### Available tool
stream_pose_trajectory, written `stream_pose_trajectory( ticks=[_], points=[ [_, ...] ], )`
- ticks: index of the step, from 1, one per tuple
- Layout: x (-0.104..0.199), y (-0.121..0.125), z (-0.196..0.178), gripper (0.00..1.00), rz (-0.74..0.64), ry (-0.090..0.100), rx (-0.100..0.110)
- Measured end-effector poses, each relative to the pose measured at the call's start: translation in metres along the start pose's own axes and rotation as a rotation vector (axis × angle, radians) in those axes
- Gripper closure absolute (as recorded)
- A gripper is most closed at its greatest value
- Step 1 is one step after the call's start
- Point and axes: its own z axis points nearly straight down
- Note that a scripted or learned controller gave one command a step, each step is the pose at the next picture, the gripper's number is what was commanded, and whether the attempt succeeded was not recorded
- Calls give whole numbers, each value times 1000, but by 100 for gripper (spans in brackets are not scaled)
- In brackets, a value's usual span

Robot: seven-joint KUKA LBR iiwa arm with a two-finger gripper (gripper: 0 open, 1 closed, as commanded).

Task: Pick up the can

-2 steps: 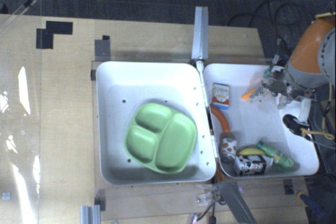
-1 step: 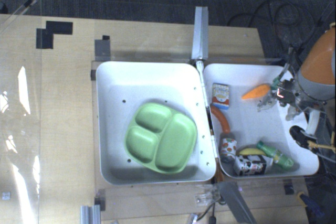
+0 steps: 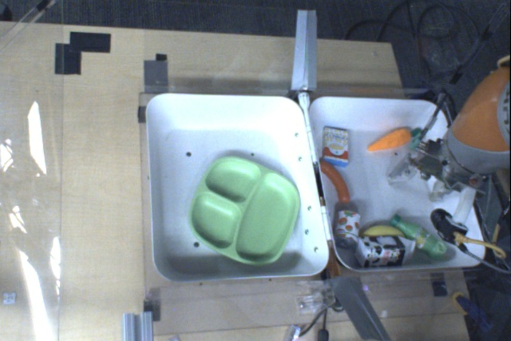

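The can [image 3: 346, 224], small with a brownish top and a patterned side, stands near the front left corner of the right bin [image 3: 375, 112]. It sits just below a reddish sausage [image 3: 338, 183] and next to a banana [image 3: 382, 231]. My gripper [image 3: 413, 164] hangs over the right half of that bin, beside the carrot [image 3: 389, 140]. It is well to the right of the can and further back, and nothing shows between its fingers.
A black-and-white patterned container [image 3: 382, 252] and a green item [image 3: 421, 240] lie along the right bin's front wall. A small red, white and blue carton [image 3: 336, 145] stands at the back left. A green divided plate [image 3: 246, 209] lies in the left bin [image 3: 172, 172].
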Motion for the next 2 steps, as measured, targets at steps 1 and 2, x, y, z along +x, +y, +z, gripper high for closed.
stream_pose_trajectory(
  ticks=[1, 2],
  points=[
    [2, 3, -12, 100, -2, 2, -7],
    [2, 3, -12, 0, -1, 2, -7]
  ],
)
